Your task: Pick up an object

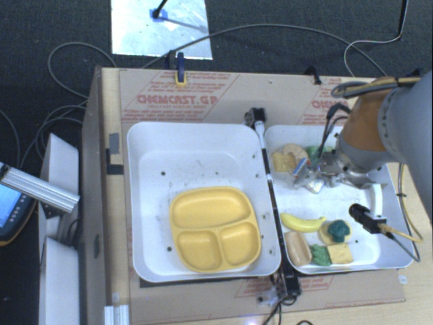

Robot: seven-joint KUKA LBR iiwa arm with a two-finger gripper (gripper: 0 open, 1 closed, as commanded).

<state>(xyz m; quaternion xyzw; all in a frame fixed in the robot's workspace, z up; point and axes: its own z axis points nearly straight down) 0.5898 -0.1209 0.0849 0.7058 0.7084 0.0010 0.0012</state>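
Grey arm with orange band (379,131) in from 3 o'clock, two-finger gripper (312,177) low in the right shallow white bin (389,252), at its upper middle. Grip state: cannot tell, metal tip blurs into the clutter. Nothing seen lifted, so no pick yet by judgement.

Candidates all in that bin: pale beige rounded toy (287,159) at 10 o'clock of the gripper, just beside it, likeliest target. Small green piece (313,152) at 12, near. Yellow plastic banana (302,222) at 6, apart. Dark teal lump on yellow block (337,231) and tan bread-like piece (298,248) further down at 5–6.

Left white bin (145,181) holding only a yellow three-compartment plastic tray (214,227), flat, bulky, poor fit for a pinch grasp. Hence work confined to the right bin.
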